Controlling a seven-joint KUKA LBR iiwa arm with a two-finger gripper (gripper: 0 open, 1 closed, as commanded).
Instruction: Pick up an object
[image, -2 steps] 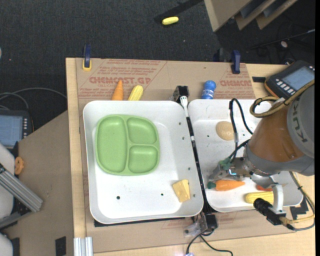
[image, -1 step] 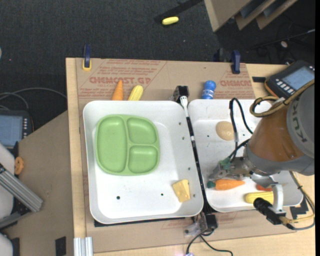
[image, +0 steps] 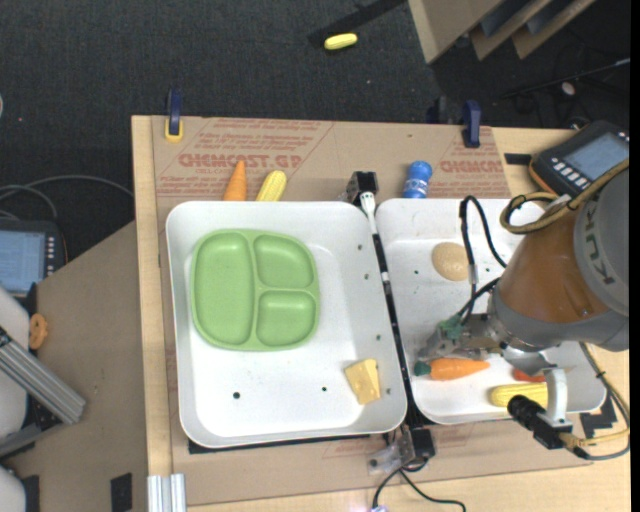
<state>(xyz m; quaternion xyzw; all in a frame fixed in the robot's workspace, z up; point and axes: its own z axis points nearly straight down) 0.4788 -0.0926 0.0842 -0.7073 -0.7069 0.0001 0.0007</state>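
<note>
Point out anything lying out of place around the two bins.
Several items lie outside the bins. A toy carrot, a yellow corn-like piece and a blue bottle rest on the cardboard behind them, and a yellow object sits on the dark floor beyond the bench. Inside the bins nothing looks spilled.

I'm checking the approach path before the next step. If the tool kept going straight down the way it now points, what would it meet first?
Probably the orange carrot lying on the floor of the right bin, just below the tool. Depth is hard to judge from this slanted view, so it might land beside the carrot.
</note>
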